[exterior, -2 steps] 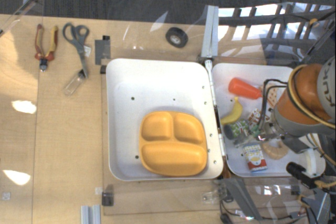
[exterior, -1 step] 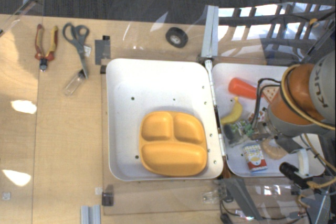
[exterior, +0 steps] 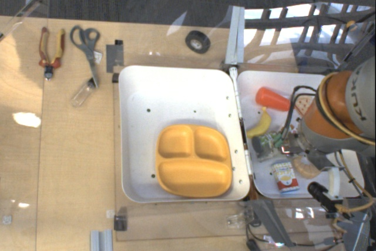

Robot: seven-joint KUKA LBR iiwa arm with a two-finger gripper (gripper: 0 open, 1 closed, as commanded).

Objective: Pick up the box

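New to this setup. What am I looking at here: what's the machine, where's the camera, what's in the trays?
One camera looks down at a slant on a wooden bench with two shallow white bins. The grey and orange bulk on the right is a robot arm reaching in over the right bin; its gripper end is hidden beneath it, so I cannot tell whether it holds anything. The left bin holds a yellow divided tray. The right bin holds a small box, which is the thing to pick up, plus a banana, an orange-red piece and some smaller bits. On the bench at top left lie pliers, scissors and a roll of tape.
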